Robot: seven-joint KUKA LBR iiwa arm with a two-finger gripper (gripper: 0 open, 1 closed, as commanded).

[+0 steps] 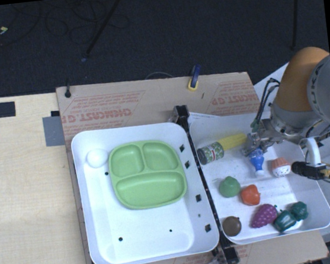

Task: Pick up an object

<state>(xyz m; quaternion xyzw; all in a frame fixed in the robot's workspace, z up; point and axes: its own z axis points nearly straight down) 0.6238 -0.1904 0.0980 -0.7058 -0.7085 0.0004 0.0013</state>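
My gripper (256, 149) hangs over the upper middle of the right bin (319, 223), reaching in from the right. A small blue and white object (257, 162) lies directly under its tip, touching or nearly touching it. Just left of it lies a green bottle with a yellow end (219, 148). Below are a green ball (229, 186), a red-orange pepper (250, 194), purple grapes (263, 215), a brown round piece (231, 226) and a dark green toy (290, 216). A white and orange piece (280, 168) lies to the right of the blue one.
The left bin (100, 238) holds a green divided plate (147, 173) and a white ball (96, 158) in its upper left corner. The arm's grey body and orange band (302, 84) lean over the right bin's upper right edge. Cardboard (149, 100) lies under both bins.
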